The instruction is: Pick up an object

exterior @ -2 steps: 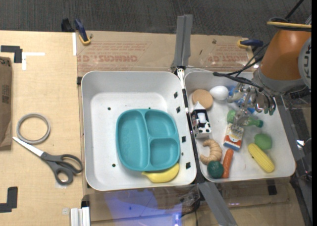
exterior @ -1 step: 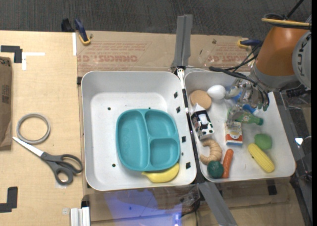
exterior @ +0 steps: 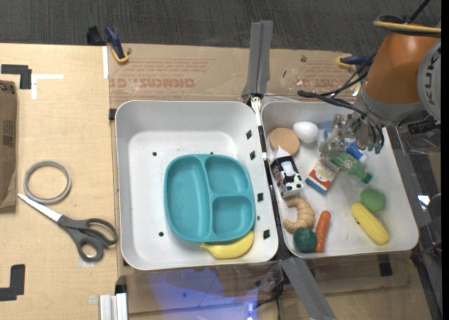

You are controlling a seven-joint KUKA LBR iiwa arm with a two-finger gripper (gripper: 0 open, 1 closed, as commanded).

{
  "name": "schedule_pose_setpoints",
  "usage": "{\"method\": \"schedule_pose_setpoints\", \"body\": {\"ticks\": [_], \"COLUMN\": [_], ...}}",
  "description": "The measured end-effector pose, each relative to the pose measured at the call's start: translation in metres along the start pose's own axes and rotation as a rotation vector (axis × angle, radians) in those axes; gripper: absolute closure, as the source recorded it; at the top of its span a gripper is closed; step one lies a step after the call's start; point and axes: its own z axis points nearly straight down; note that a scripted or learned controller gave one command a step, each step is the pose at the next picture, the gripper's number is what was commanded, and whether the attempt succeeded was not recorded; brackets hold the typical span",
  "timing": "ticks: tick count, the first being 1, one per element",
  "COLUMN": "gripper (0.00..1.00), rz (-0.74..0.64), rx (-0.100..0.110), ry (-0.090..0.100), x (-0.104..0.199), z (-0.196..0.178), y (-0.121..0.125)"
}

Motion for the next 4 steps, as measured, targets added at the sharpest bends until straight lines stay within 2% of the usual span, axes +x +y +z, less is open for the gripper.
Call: {"method": "schedule_pose_setpoints", "body": {"ticks": [1, 2, 3, 4], "gripper": [1.00, 1.00, 1.00, 1.00], "rz": [0.212, 0.284, 0.703, 0.924], "rx": [0.000, 0.002, 0.005, 0.008], "ry": [0.010, 0.016, 0.014, 0.013], "x": [0.006, 0.063, 0.087, 0.034], "z": [-0.135, -0.013, -0.084, -0.135], "y": [0.069, 0.043, 0.079, 0.103]}}
